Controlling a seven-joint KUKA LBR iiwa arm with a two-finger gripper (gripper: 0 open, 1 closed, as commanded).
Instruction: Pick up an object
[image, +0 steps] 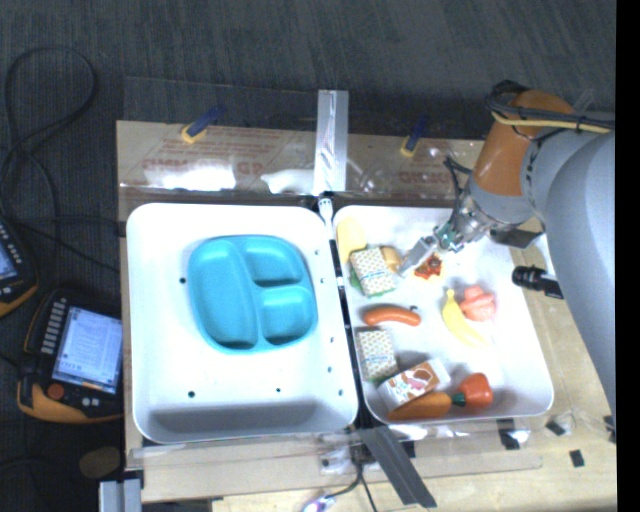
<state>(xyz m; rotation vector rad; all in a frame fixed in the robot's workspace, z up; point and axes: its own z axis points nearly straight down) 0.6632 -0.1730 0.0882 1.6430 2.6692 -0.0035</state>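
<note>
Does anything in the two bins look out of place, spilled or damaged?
Nothing stands out. The blue tray lies flat in the left bin. The toy foods, such as the sausage and banana, lie loose inside the right bin, none spilled. The end effector is among them.

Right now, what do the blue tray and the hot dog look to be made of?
Blue tray: probably molded plastic, one even colour, rounded compartments, soft sheen. Hot dog: likely toy plastic or rubber, smooth with a glossy highlight; which of the two the view leaves open.
</note>
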